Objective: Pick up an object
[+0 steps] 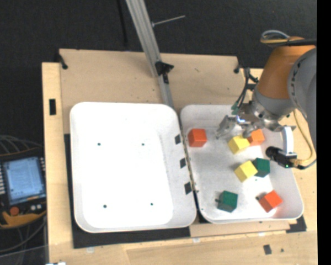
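Observation:
My gripper [235, 128] hangs over the upper part of the right bin [209, 115], open, with nothing between its fingers. A yellow block [238, 144] lies just below it. An orange block [257, 137] sits right beside that yellow one, partly hidden by the wrist. Another orange block [197, 137] lies to the gripper's left, near the bin's left wall. Lower down are a second yellow block [245, 170] touching a green block [262, 167], a green block [228, 201] and an orange block [270, 201].
The left bin [127, 164] stands next to the right one, joined by small black clips. A slanted metal rod [149, 37] runs from the top down to the gap between the bins. A tablet-like pendant [19, 181] sits at the far left.

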You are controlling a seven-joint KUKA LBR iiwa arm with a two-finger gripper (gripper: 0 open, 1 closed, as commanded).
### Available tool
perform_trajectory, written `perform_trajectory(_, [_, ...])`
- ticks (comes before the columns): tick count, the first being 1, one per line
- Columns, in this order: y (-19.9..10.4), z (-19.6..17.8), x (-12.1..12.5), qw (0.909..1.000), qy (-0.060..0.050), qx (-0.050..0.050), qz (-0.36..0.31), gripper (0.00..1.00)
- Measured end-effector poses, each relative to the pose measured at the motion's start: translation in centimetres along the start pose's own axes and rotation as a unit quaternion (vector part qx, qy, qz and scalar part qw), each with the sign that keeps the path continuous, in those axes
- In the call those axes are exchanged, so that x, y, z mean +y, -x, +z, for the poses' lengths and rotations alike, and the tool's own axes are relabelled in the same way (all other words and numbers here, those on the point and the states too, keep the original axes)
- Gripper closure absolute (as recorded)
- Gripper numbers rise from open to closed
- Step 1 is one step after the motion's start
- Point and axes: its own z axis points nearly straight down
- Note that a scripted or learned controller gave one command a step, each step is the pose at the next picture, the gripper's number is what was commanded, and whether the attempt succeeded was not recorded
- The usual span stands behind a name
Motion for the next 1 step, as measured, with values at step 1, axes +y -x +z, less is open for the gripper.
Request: perform_trajectory(1, [0.24, 1.53, 0.66, 0.9999, 0.013, -0.003, 0.0, 0.0])
